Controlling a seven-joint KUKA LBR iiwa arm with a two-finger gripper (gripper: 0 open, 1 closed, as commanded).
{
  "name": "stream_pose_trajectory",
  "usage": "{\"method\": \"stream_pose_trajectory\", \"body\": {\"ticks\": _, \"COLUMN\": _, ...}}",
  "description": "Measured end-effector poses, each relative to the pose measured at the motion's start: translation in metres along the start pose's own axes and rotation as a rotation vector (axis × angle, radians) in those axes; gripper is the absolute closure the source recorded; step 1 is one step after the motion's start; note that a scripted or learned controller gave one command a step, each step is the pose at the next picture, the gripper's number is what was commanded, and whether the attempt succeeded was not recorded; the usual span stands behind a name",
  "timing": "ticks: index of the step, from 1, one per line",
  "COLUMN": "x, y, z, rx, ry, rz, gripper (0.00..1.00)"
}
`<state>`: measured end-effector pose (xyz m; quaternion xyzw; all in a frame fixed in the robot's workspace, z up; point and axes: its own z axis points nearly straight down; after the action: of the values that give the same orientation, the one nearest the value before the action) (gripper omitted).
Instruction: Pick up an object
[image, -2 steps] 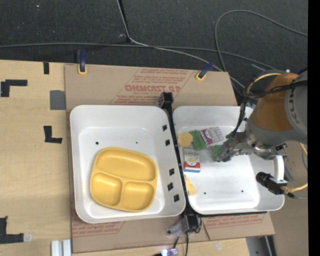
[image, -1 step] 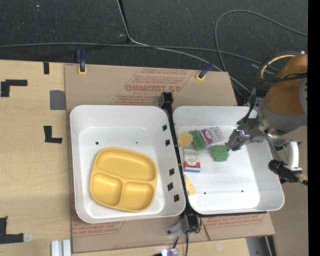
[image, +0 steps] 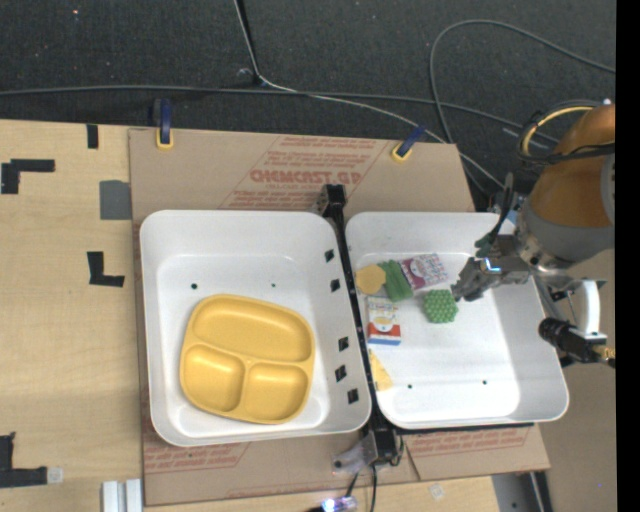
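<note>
From above, the gripper (image: 470, 287) hangs low in the right bin (image: 510, 390), just right of a green knobbly ball (image: 439, 306); whether it is clenched or released cannot be told. Near the ball lie a green packet (image: 394, 281), a pink-patterned packet (image: 426, 269), a round yellow piece (image: 371, 279) and a small carton (image: 384, 324). The left bin (image: 165, 300) holds a yellow divided tray (image: 247, 357).

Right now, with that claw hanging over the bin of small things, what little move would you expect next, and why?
Probably a short move down and to the view's left, onto the green bumpy object. The gripper sits just beside its upper right edge, above the right bin, and nothing shows between its fingers, so nothing is picked yet.
</note>
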<state>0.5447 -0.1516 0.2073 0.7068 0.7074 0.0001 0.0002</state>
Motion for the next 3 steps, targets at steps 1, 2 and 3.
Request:
{"method": "stream_pose_trajectory", "body": {"ticks": 1, "x": 0.051, "y": 0.003, "z": 0.008, "rx": 0.002, "ry": 0.0, "rz": -0.003, "gripper": 1.0}}
{"method": "stream_pose_trajectory", "body": {"ticks": 2, "x": 0.101, "y": 0.02, "z": 0.003, "rx": 0.001, "ry": 0.001, "rz": -0.005, "gripper": 1.0}}
{"method": "stream_pose_trajectory", "body": {"ticks": 3, "x": 0.163, "y": 0.029, "z": -0.005, "rx": 0.001, "ry": 0.001, "rz": -0.007, "gripper": 1.0}}
